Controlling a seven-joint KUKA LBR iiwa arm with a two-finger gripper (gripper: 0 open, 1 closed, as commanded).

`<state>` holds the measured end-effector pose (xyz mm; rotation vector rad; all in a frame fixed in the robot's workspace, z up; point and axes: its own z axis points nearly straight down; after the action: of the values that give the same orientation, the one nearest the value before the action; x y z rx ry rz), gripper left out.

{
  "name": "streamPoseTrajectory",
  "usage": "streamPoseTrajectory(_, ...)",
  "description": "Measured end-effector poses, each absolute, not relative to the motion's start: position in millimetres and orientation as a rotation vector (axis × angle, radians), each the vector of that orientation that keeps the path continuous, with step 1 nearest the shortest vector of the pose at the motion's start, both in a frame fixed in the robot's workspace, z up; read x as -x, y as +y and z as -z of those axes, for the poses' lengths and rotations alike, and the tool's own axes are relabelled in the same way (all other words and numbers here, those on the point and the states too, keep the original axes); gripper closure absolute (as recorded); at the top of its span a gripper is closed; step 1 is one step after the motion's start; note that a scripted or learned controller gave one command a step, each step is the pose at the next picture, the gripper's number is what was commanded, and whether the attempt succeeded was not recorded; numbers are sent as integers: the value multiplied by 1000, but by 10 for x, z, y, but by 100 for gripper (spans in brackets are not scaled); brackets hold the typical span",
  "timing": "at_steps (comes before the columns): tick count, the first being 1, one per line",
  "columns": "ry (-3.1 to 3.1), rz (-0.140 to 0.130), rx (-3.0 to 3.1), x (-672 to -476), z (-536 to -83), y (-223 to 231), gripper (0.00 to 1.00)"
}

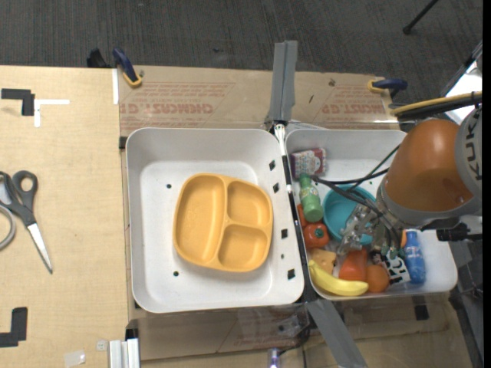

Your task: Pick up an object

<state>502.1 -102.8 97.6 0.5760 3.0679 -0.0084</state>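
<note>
While the grey arm reaches into the right white bin (437, 282), its end effector (360, 232) hangs low over crowded toy food, near a red tomato (353, 267) and yellow banana (337, 282), seemingly lining up a grasp; its grip state is hidden.

The claw (360, 232) hangs low over the right bin's (437, 282) cluttered toys.

Red lettering is printed on the cardboard sheet (184, 102) behind the bins, seen upside down. It cannot be read with certainty.
</note>
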Motion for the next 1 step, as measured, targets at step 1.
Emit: streamPoseTrajectory(1, 3070, 1, -568, -5029, -959, -988, 0)
